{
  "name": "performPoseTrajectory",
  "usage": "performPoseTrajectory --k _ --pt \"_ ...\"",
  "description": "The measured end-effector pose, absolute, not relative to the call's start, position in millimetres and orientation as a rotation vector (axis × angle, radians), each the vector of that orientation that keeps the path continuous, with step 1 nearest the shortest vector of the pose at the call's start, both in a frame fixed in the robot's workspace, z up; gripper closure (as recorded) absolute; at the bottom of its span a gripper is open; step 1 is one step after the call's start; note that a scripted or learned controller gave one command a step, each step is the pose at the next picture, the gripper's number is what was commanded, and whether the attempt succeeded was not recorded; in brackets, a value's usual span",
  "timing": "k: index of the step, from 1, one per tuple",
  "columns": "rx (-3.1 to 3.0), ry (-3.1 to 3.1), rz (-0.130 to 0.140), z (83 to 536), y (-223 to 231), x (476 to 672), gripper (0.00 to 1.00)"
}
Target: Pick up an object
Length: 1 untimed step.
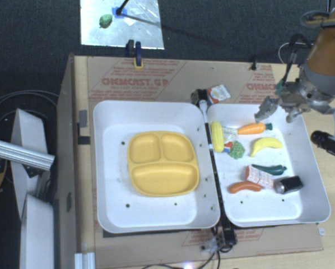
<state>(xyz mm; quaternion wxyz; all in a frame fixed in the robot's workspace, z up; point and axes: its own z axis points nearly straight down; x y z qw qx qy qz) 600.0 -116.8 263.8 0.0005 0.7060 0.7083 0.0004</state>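
Yellow plate point(162, 162), white bins point(114, 122) — orange carrot point(250, 129), yellow banana point(266, 145).

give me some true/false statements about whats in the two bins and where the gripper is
1. The yellow divided plate lies in the left bin. True.
2. The banana lies in the left bin. False: it lies in the right bin, below the carrot.
3. The gripper is above the far part of the right bin, near the carrot. True.
4. The gripper holds the corn cob. False: the cob lies on the bin floor by the divider, apart from the gripper.
5. The sausage lies at the far edge of the right bin. False: it lies toward the near side, beside the dark can.
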Motion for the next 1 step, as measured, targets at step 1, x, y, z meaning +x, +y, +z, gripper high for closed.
performPoseTrajectory --k 1 --pt "2.221 2.223 -0.002 165.4 -144.9 588.1 0.0"
